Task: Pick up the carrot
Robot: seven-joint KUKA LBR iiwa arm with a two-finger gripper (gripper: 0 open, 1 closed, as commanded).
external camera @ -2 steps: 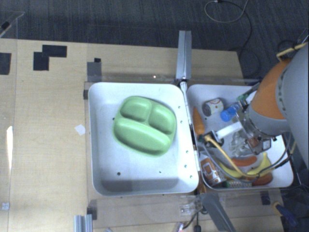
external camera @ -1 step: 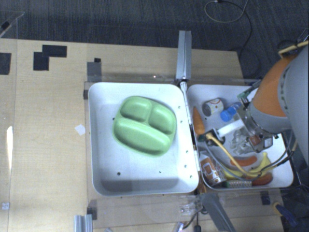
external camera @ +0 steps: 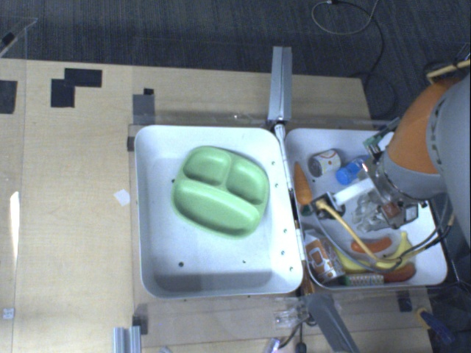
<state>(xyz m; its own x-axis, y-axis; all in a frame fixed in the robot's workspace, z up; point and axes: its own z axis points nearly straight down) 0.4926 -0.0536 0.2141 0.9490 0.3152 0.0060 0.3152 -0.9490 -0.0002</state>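
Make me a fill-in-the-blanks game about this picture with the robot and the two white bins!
1. The green plate lies in the ____ bin.
2. The carrot lies along the ____ wall of the right bin.
3. The banana is the colour ____.
4. The gripper is above the ____ bin.

Missing words: left; left; yellow; right

Pale wooden benchtop [external camera: 66,219] with a few black square patches [external camera: 73,85] near the far left corner. Behind it there's dark grey carpeted floor [external camera: 184,20], with a thin black cable [external camera: 353,13] looping across it.
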